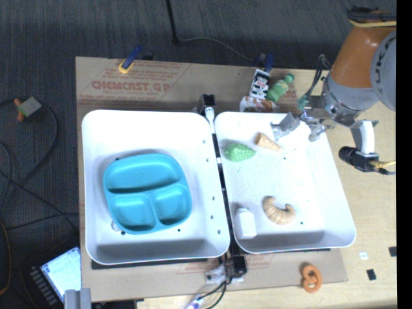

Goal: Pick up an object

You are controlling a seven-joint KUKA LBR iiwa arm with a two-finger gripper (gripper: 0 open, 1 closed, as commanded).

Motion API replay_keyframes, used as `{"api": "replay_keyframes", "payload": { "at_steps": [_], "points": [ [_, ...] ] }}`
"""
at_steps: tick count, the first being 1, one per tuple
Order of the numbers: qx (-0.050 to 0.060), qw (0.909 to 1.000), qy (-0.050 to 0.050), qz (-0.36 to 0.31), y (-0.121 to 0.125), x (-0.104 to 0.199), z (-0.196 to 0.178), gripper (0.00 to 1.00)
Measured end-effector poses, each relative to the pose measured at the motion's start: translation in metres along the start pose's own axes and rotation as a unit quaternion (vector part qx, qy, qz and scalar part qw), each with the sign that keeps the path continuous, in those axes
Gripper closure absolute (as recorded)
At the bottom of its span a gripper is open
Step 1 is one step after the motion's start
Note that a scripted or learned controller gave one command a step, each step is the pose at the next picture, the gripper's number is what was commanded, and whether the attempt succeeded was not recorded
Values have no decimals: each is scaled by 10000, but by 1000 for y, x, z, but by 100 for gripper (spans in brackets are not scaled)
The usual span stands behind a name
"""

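My gripper (299, 129) hangs over the far right part of the right bin (322, 192), its two fingers spread open with nothing between them. Just left of it an orange cone-shaped piece (268, 141) lies on the bin floor. A green bumpy object (238, 152) rests near the bin's left wall. A tan croissant-like toy (279, 211) sits toward the front, and a small white cup-like object (245, 223) stands in the front left corner.
The left bin (96, 172) holds a blue divided tray (148, 192). Behind the bins lie a small printed package (257, 90) and a green toy (279, 89). An orange ring (311, 277) lies on the bench in front.
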State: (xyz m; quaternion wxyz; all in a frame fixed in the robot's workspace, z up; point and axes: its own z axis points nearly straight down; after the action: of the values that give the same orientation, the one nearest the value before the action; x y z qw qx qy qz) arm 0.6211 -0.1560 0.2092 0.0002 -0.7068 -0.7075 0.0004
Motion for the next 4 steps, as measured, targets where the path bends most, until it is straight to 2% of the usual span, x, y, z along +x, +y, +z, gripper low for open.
{"api": "replay_keyframes", "payload": {
  "at_steps": [1,2,3,4],
  "points": [
    [11,10000,5,5,-5,-9,111,0],
    [3,10000,1,-1,-30,40,89,0],
    [-5,10000,-2,4,-69,43,118,0],
    [-12,10000,-9,1,24,3,97,0]
  ]
}}
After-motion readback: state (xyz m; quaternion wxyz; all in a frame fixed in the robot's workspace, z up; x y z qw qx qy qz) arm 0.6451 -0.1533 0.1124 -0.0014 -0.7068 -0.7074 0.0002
